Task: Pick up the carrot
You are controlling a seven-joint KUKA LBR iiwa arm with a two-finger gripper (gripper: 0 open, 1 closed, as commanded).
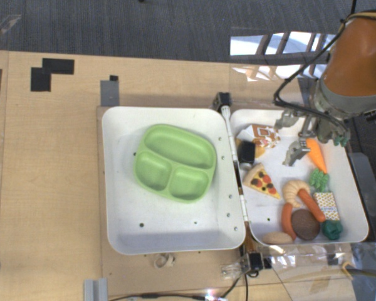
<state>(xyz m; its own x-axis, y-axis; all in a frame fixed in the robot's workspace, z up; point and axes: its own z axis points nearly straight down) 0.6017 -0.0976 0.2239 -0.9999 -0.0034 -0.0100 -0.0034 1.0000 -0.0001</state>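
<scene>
Gripper [304, 144] w/ fingers spread apart, nothing between them, over right bin [357, 196]. Carrot [316, 155] touching its right finger, long axis far-to-near, tip pointing near, slightly right. Same bin: pizza slice [263, 182], sausage [311, 204], broccoli [331, 229]. Left bin [122, 224]: green divided plate [174, 162].

Two white bins [113, 231], one green divided plate [175, 162], one carrot [316, 154], one pizza slice [262, 182].

Orange carrot [316, 154], green divided plate [175, 162], white bins [119, 218], yellow pizza slice [263, 183]
</scene>
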